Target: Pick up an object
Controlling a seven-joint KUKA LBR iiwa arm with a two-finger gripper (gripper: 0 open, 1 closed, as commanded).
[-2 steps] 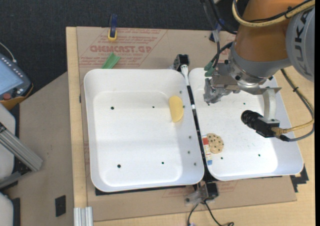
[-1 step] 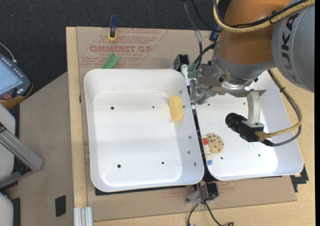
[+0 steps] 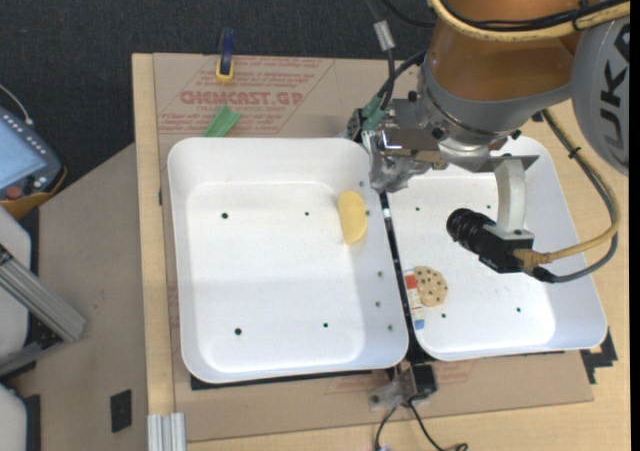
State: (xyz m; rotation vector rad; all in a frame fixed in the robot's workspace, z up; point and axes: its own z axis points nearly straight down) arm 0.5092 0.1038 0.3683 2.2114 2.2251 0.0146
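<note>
Cardboard sheeting (image 3: 250, 89) covers the bench, and two shallow white bins sit on it side by side. One gripper (image 3: 388, 171) hangs over the top of the divide between them, below the arm's grey wrist and orange band (image 3: 510, 14); whether it is apart or together I cannot tell, since the wrist hides most of it. Just below and left of it lies one pale yellow object (image 3: 351, 216), oblong, resting in the left bin (image 3: 250, 349) near that bin's right wall and apart from the gripper. The right bin (image 3: 520, 329) holds one round cookie-like disc (image 3: 430, 285) with dark spots, close to its left wall, with one small card (image 3: 414, 301) just beside it. One black cylindrical fitting (image 3: 485, 237) with a cable hangs over the right bin. On the cardboard behind the bins are one green strip (image 3: 221, 121) and one blue-and-yellow clamp (image 3: 226, 56)
</note>
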